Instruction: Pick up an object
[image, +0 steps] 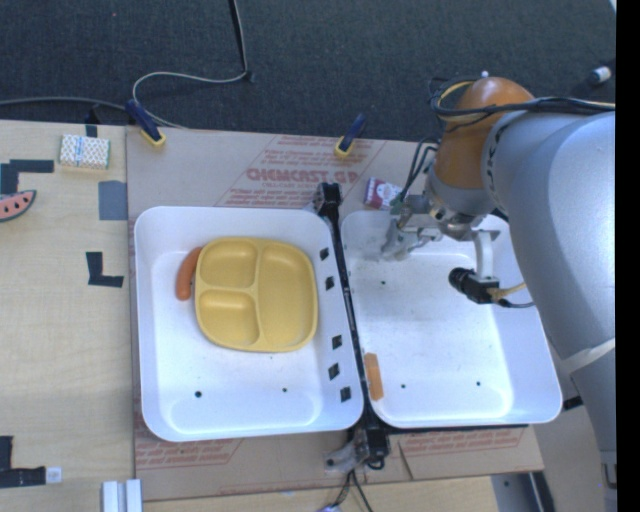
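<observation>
A dark grey carpeted floor (300, 50) is running along the twelve o'clock edge, with a thin black cable (200, 78) lying across it. A light wooden bench top (60, 340) is stretching toward nine o'clock, bearing strips of black tape (100, 272), and a brown cardboard sheet (240, 170) is covering its middle.

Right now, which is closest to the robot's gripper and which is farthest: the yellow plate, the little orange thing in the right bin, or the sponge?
From the gripper, in the right bin's upper left corner:
1. Yellow plate, in the left bin.
2. Little orange thing, at the right bin's lower left edge; nearly as close, hard to call.
3. Sponge, far left on the bench.
</observation>
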